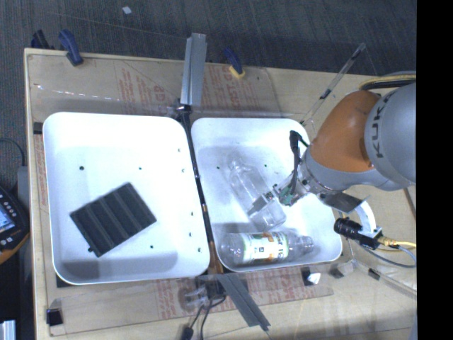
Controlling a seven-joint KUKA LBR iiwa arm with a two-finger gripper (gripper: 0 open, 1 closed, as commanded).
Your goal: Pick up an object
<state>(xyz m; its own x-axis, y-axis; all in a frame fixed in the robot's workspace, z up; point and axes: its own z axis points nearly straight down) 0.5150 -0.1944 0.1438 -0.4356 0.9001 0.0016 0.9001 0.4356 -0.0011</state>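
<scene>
White plastic, twice over: two shallow bins side by side on a pale bench (283,83), left bin (56,190) and right bin (212,140), rims touching along the middle.

One dark ribbed panel (113,219) in the left bin, flat, turned at a slant, toward the near left part.

Two clear bottles in the right bin. One labelled bottle (265,247) on its side along the near wall, cap end pointing right. One bare clear bottle (244,181) on its side near the middle of the bin, slanting from upper left to lower right, hard to make out against the white floor.

One arm (386,144), grey with an orange band, reaching in from the right over the right bin's far right corner. One gripper (272,202) at its end, low over the bin, right at the lower end of the bare clear bottle and just above the labelled one. Finger spread: cannot tell, pale and blurred against clear plastic and white floor. Nothing plainly seen clamped between them; contact with the bare bottle possible but not certain.

Three blue clamps along the far edge of the bench: two at the left corner (69,47), one (233,61) near the middle. One grey metal bar (192,69) standing up at the far end of the seam between the bins.
</scene>
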